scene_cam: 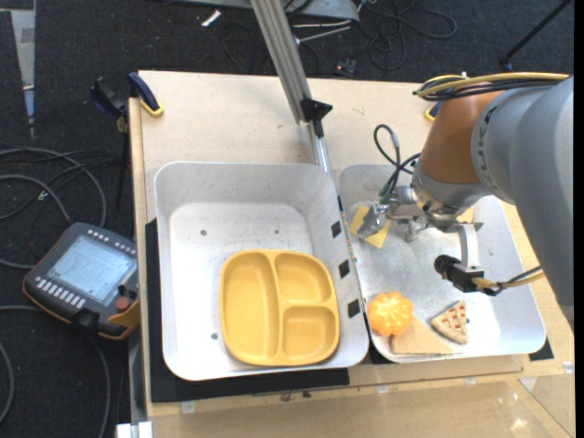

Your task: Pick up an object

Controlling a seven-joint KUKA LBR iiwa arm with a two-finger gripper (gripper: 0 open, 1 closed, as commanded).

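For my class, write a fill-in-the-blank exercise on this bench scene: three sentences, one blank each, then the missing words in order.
1. The yellow divided tray lies in the ____ bin of the camera view.
2. The tray has ____ compartments.
3. The pizza slice toy lies in the right bin, to the ____ of the orange fruit in the camera view.

Missing words: left; three; right

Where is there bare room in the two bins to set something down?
The left bin has bare floor behind and left of the yellow divided tray. The right bin is crowded: gripper over a yellow piece, with orange fruit and pizza slice near its front.
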